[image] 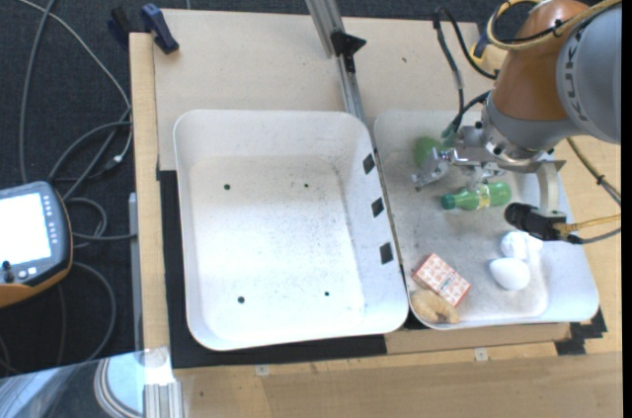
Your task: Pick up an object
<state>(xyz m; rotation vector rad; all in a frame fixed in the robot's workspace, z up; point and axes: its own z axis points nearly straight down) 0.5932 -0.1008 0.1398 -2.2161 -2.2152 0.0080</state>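
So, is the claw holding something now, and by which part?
Cannot be told. The claw hangs low in the right bin, beside a green bottle.

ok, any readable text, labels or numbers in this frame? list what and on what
None legible.
Small box in the right bin: red-and-white pattern, too blurred to tell if it is print.
Green bottle: no label can be made out.
Handheld pendant at the left edge: screen washed out white, nothing readable.
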